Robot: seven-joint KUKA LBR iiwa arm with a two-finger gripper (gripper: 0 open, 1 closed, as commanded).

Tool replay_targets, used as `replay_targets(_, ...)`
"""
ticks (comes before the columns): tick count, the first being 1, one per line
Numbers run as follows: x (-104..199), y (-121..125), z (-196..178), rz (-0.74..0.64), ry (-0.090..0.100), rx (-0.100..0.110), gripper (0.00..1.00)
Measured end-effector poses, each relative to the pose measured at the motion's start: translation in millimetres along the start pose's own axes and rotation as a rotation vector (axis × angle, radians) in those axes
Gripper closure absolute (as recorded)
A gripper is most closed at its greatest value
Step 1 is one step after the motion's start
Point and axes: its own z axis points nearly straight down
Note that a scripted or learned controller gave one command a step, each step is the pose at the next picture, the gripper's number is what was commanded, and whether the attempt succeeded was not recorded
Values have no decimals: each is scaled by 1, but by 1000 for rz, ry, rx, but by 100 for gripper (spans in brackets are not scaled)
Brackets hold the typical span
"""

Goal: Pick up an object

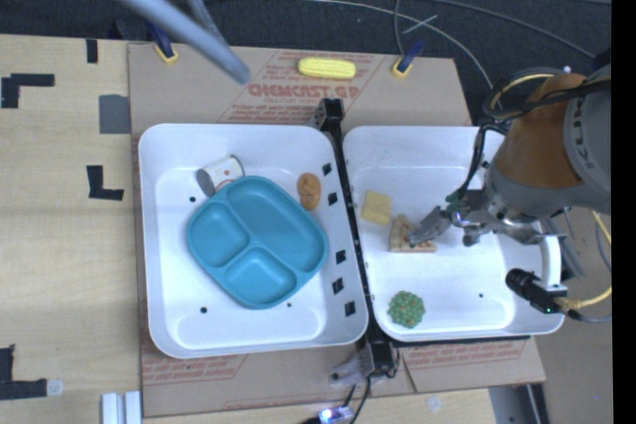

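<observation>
Nearest us, a green ball [405,309] lies at six o'clock in the right bin [497,328]. Above it the claw [421,233] reaches the brown toy [409,235], presumably to grasp it; we cannot tell its state. A blue tray [256,239] occupies the left bin [159,213].

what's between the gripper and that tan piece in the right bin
Nothing visible: the gripper is already at the tan piece in the right bin. The yellow block and green broccoli lie off to the sides.

gripper [427,229] tips blur into tan object [409,237] directly under them; contact unclear. Arm [556,154] behind it cut off at frame edge.
</observation>
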Motion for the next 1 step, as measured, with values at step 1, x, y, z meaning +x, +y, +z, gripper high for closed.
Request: replay_targets(1, 0, 2, 42, -1, 2, -8, 0)
